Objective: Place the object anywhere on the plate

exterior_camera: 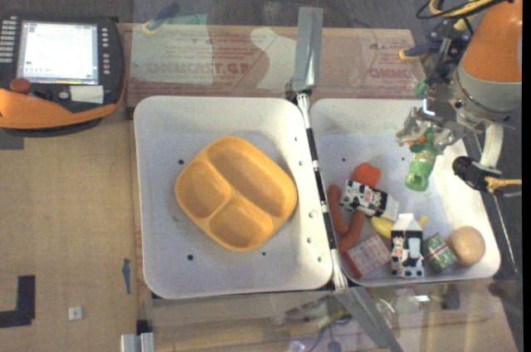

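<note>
The arm hangs over the right bin (485,255), its gripper (425,139) low above the far side, and a small green bottle (420,168) sits directly under the fingertips, its cap up against them. From where I stand it looks as though the jaws are pinching the bottle's neck, though the metalwork is tangled enough that I would not swear the grip is firm. The bottle hangs upright over bare white floor, well apart from the clutter nearer the front: two little cow-print cartons (365,197), a sausage (335,206), a green can (438,252) and a round potato-like lump (468,244). The yellow plate (236,191), a three-compartment one, lies in the middle of the left bin (158,259), with nothing on it. So I judge the step in hand to be the lift and carry. To do it well, the arm should rise straight first, high enough that the bottle's base clears the raised divider (315,176) between the bins, then travel across smoothly, since a neck grip lets a bottle swing or slip. Any compartment will do, so aiming at the plate's centre gives most margin. Lower until the base nearly touches before releasing, or it may topple and roll off.
</note>
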Controlling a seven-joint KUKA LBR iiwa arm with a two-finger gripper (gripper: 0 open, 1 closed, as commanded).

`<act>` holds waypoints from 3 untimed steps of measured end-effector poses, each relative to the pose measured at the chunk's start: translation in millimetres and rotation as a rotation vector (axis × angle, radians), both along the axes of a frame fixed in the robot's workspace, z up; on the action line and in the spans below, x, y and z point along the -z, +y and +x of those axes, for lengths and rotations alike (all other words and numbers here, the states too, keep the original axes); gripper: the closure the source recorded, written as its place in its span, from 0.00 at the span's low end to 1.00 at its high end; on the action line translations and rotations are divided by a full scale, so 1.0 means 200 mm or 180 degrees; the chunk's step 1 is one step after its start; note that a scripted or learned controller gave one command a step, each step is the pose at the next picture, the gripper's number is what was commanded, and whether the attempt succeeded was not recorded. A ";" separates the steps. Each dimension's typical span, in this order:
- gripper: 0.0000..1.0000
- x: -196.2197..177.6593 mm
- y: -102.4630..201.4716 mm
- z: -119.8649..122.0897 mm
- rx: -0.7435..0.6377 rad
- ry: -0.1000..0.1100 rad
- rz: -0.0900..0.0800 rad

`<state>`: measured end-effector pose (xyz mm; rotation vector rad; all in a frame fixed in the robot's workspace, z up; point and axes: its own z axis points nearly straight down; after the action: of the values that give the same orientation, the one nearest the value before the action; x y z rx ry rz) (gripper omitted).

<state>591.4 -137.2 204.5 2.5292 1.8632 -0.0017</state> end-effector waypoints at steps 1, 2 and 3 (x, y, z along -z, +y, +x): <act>1.00 -0.02 0.39 0.07 -0.0711 -0.0003 0.0003; 1.00 -0.10 0.76 0.13 -0.0528 -0.0005 0.0003; 1.00 0.10 1.04 0.01 -0.0550 0.0005 0.0005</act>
<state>592.6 70.4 184.0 2.3605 2.0757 -0.0023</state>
